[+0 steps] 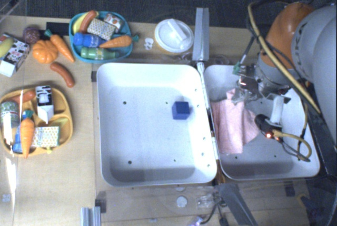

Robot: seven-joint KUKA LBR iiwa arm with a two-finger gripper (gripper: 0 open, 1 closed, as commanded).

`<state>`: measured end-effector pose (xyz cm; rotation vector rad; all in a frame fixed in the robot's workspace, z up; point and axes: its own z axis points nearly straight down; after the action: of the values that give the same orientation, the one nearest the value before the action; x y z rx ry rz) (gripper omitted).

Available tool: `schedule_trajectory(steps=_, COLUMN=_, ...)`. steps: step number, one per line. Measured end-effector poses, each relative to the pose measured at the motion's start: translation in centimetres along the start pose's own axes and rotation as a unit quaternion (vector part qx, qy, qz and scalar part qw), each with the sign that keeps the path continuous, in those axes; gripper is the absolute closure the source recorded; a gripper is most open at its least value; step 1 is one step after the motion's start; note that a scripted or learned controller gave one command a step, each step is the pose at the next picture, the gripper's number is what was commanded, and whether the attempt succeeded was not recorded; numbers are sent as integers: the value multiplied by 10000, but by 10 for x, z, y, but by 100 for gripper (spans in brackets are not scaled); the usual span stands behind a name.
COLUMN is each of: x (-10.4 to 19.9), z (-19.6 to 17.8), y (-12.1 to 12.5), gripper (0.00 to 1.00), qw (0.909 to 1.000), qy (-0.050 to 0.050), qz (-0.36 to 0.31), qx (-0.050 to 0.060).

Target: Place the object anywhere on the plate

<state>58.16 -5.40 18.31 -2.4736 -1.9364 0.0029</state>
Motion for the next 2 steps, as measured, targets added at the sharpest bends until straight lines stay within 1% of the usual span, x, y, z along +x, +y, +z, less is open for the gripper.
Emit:
schedule_trajectory(steps=1, x=2, z=-41, y=1, gripper=100, qw=10000, qy=8, qz=-51, qx=-14)
schedule_trajectory(steps=2, x=44, z=-45, y=-19, gripper=100, qw=9785, qy=7, qz=-2063, qx=-10)
